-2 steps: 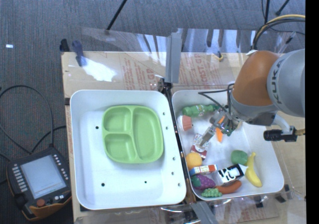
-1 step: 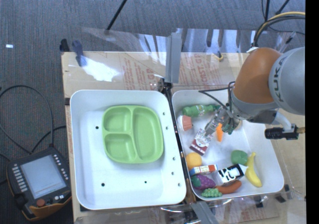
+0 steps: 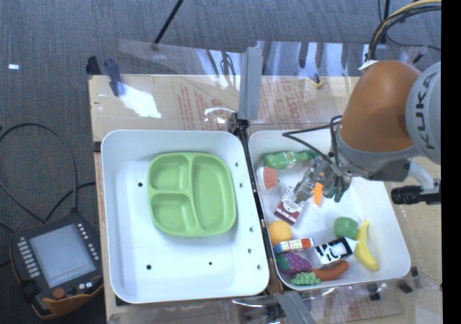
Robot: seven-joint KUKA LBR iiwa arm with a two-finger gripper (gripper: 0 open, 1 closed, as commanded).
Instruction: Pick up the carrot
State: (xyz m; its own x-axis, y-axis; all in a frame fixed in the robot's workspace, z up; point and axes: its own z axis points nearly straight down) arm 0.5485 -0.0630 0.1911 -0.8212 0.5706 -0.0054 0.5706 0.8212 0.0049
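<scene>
Right bin (image 3: 395, 225) crowded — orange (image 3: 279, 232), banana (image 3: 366, 246) — centre bare.

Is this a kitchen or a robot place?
Probably a robot lab: a grey and orange arm reaches over two white bins, and a handheld control screen lies on grey carpet.

Robot lab: KUKA arm (image 3: 392, 110) at right, teach pendant (image 3: 54, 261) on grey carpet lower left, two white bins (image 3: 115, 171) on bench, tripod legs along top.
</scene>
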